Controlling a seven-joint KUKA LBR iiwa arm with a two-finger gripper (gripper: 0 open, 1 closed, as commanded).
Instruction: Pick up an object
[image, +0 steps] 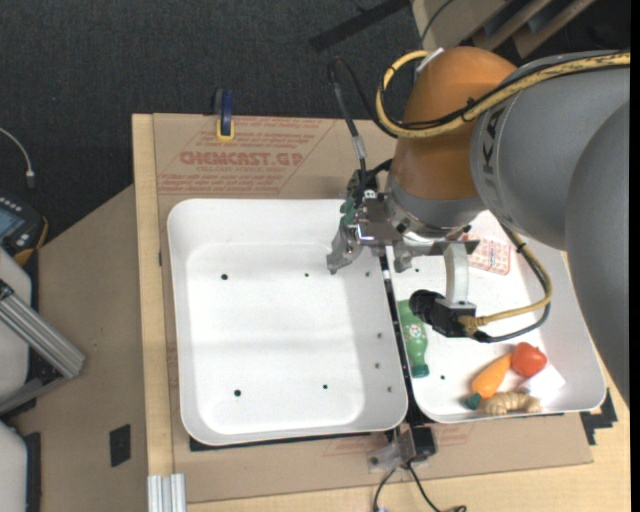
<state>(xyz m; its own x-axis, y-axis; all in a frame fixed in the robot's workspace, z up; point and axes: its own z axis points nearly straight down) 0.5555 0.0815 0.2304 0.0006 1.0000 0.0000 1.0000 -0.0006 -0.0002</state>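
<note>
Grey and bulky, the arm (560, 130) fills the upper right, its orange band (450, 100) just above the wrist, and it reaches down over the rear of the seam where the two white bins meet. Its gripper (372, 255) hangs at that seam, near the back edge of the bins; one finger (340, 258) shows pointing down over the left bin's rear right corner and another dark part sits just right of the seam, but whether they are parted or closed cannot be told, and nothing shows between them. A black cable block (440, 315) with a yellow-sleeved lead hangs below the wrist over the right bin (570, 395). In that bin, hard against its left wall and just in front of the gripper, lies a green bottle (413, 340), lengthwise along the seam, apart from the fingers. Toward the bin's front right corner sit a red tomato (528, 358), an orange carrot (490, 377) touching it on its left, and a tan ginger root (505, 403) just in front of the carrot at the front edge; all three are well apart from the gripper. A pink-and-white card (492, 255) lies near the right bin's rear, partly under the arm. The left bin (200, 380) shows a bare floor with a few small dark dots. Both bins rest on a brown cardboard sheet (250, 155) printed with red lettering along its rear edge, where a blue clamp (225, 115) grips it.
</note>
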